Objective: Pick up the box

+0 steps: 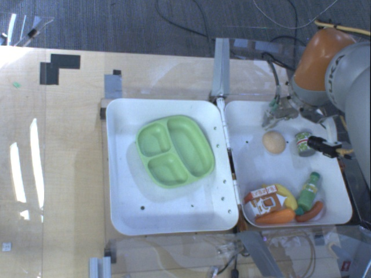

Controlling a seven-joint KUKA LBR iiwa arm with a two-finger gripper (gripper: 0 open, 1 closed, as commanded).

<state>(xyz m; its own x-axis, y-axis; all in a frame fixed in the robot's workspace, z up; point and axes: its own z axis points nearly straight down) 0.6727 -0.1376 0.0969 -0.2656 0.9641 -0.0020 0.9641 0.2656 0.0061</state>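
End effector (278,112) at far edge of right bin (249,126), finger state cannot tell. Box (265,201) lies at bin's near edge, well apart, beside banana (287,196) and carrot (275,217).

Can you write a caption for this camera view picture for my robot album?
Robot hand hovers in the right white bin, far from the small orange-and-white box.

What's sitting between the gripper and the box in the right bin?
In the camera view, a tan egg-shaped ball lies on the bin floor between the gripper and the box; the rest of that stretch is bare white bin.
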